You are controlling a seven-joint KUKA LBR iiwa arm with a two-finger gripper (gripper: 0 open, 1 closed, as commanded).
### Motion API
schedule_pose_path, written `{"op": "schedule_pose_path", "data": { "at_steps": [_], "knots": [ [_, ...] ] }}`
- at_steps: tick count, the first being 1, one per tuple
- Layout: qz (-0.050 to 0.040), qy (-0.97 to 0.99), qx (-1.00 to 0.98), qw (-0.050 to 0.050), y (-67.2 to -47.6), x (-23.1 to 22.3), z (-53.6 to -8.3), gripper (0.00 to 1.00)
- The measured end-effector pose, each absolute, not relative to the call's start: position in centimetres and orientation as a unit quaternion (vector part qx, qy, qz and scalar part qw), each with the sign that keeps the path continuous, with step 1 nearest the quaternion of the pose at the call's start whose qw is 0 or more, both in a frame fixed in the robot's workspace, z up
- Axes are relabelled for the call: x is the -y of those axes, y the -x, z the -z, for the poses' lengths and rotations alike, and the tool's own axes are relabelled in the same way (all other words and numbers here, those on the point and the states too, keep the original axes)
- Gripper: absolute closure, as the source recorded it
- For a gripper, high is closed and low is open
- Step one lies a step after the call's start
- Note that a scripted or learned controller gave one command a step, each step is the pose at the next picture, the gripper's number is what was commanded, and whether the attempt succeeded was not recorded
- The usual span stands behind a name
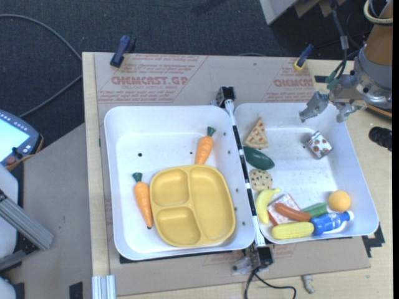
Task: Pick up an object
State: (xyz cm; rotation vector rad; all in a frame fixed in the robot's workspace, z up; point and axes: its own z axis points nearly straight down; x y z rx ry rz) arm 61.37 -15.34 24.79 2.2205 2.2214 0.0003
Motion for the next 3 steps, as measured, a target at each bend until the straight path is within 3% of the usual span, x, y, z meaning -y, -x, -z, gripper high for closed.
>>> {"op": "schedule_pose_path", "data": {
  "at_steps": [1,2,3],
  "knots": [
    [0.0005,-0.707,-0.707,0.0,-65.4,18.5,-17.1,0.0],
    [-0.0001,-0.707,-0.707,0.002,-66.7,21.8,-16.1,0.0],
    [-0.0013,-0.706,-0.708,0.002,-66.7,16.5,-22.9,0.0]
  ]
}}
